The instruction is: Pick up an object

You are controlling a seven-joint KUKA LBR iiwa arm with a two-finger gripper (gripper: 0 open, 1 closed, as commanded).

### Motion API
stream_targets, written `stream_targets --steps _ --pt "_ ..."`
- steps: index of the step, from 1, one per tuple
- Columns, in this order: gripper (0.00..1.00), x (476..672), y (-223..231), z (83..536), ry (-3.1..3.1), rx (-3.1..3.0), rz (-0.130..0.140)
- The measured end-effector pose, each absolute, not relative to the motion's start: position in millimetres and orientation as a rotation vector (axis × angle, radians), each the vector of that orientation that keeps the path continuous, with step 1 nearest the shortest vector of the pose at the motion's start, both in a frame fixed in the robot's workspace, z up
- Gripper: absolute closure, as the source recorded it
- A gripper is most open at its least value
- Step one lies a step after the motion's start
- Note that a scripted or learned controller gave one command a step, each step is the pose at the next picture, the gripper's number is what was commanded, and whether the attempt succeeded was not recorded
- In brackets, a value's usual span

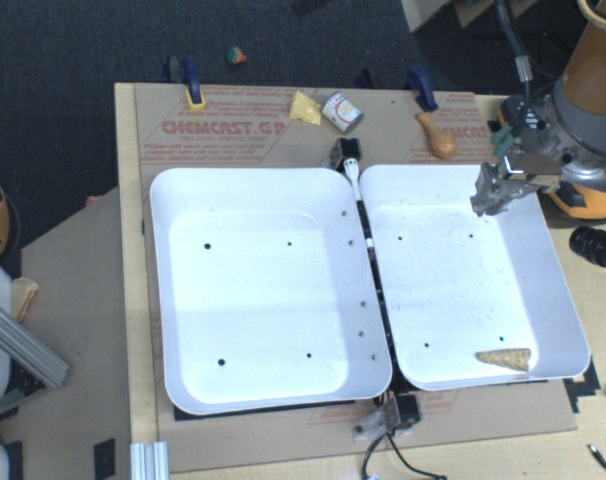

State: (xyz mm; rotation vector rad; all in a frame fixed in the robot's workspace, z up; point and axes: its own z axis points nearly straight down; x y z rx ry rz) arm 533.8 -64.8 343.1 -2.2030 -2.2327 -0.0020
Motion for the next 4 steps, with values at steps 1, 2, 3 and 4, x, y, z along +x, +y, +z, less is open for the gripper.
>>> stream_targets --steps 1,2,3,4 --pt "1.00 531.4 -172.3 360.0 -2.217 -2.239 0.001" --pt "1.00 580.1 -104.5 307.1 -2.226 -2.208 0.002" --pt "1.00 623.3 -188.2 507.2 -2.234 -2.243 -0.013" --pt "1.00 604.8 -208.8 384.2 -2.210 -2.219 0.010"
